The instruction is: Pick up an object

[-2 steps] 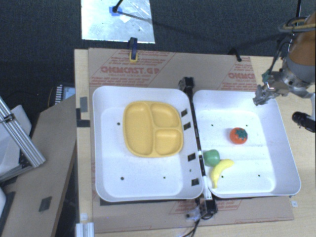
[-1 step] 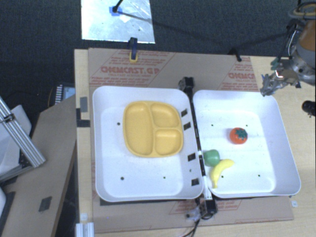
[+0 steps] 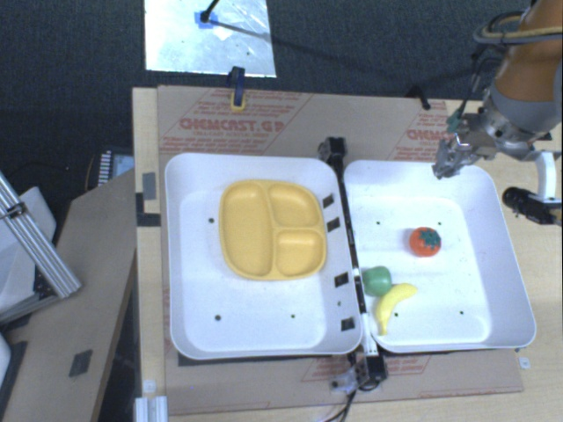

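Observation:
A red tomato (image 3: 425,242) lies in the right bin (image 3: 493,236), right of its middle. A green round fruit (image 3: 377,280) and a yellow banana (image 3: 391,305) lie together near that bin's front left corner. My gripper (image 3: 447,162) hangs over the bin's back edge, well behind the tomato, with nothing seen in it.
A yellow divided plate (image 3: 271,229) sits in the left bin (image 3: 189,306). A black clamp strip (image 3: 345,236) runs between the two bins. Cardboard (image 3: 264,121) lies under both, and a shiny sheet (image 3: 207,25) lies at the back.

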Controlling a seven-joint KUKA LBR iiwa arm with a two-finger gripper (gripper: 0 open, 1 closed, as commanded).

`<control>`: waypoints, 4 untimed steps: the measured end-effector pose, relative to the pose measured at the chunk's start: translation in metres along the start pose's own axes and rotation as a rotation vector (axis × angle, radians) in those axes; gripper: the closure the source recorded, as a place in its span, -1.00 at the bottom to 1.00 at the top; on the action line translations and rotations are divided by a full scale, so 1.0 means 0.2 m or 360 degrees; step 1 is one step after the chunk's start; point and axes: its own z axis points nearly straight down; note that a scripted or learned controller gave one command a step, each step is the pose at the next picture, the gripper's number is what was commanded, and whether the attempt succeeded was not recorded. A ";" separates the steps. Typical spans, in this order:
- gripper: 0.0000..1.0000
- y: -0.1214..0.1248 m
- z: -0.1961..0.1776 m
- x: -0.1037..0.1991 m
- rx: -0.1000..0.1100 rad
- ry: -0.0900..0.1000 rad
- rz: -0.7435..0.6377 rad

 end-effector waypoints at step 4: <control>1.00 0.05 0.05 1.07 -0.0002 0.0002 -0.0002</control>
